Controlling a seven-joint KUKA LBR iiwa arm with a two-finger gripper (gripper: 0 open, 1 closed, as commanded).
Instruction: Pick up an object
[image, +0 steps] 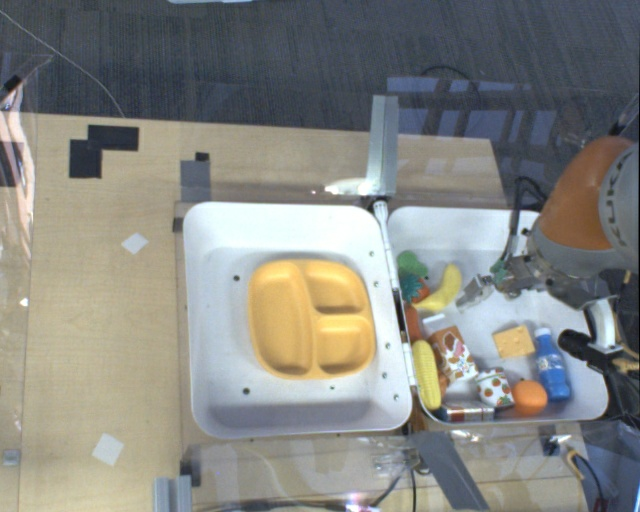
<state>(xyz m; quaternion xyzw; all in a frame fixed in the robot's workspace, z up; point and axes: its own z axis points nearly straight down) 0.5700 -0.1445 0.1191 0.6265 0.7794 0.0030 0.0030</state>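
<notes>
Nearest the camera, along the front wall of the right bin (590, 408), lies a crowd of small things: an orange ball (531, 397), a blue bottle (550, 366), a corn cob (426, 366), a patterned carton (453, 352) and a yellow sponge-like block (513, 342). Further back rest a banana (444, 287) and a green toy (411, 267), close to the wall shared with the left bin (210, 300), where a yellow divided plate (310, 317) lies alone.

The tool (485, 285) hangs over the back half of the right bin, just beside the banana, apart from it. Nothing sits between its fingers; whether they are spread or closed I cannot tell.

This looks like the approach step, with no object chosen for certain. The next move likely calls for settling over one piece, perhaps the banana, and descending squarely.
</notes>
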